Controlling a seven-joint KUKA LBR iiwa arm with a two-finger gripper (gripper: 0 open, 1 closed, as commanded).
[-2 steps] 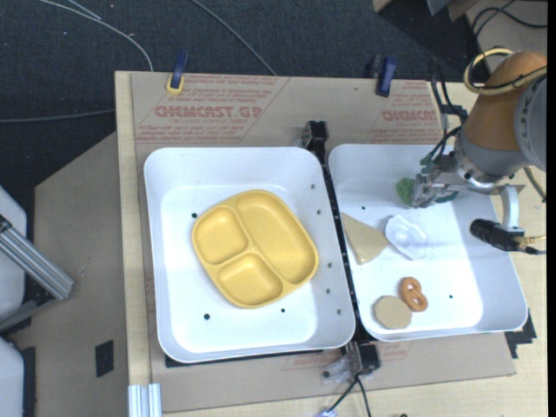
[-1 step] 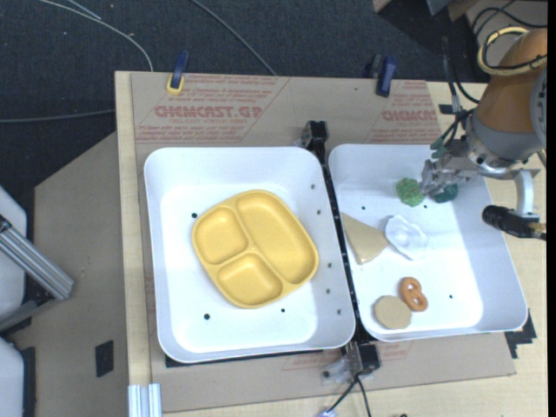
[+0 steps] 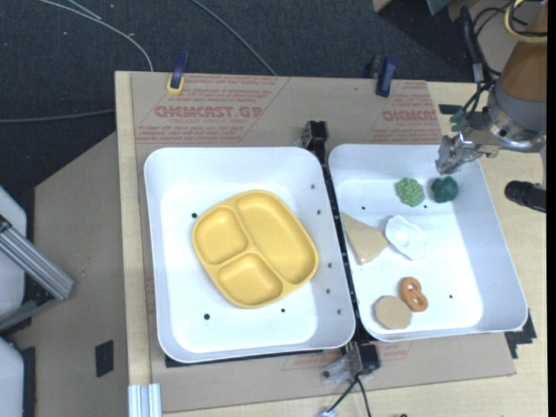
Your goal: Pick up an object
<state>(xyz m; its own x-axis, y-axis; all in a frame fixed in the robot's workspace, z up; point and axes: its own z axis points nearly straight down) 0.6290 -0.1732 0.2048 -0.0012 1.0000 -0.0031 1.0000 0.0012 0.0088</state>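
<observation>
Dark green, round little lump (image 3: 445, 188) sits in my right bin (image 3: 495, 250), gripper (image 3: 449, 157) just above it; can't tell if it's open or closed.

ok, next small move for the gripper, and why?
Probably a short descent onto the dark green piece. The gripper sits just above it at the far end of the right bin, nothing shows between its fingers, and the lighter green piece lies close by, so go down straight.
</observation>
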